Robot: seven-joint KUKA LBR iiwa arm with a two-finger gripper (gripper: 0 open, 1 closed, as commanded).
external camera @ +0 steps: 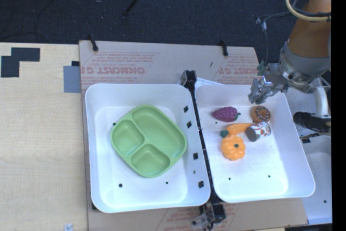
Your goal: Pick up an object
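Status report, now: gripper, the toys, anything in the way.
Gripper above right bin far edge. Purple grapes, carrot, pumpkin untouched. Path clear.

Green plate [148,140], purple grapes [225,113], orange pumpkin [233,147]

Smooth, glossy plastic white bins [102,116] sit on matt printed cardboard [135,65].

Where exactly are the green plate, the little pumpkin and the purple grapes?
green divided plate [148,140], camera view, central ridge
orange toy pumpkin [233,149], camera view, body
purple toy grapes [225,113], camera view, middle of bunch
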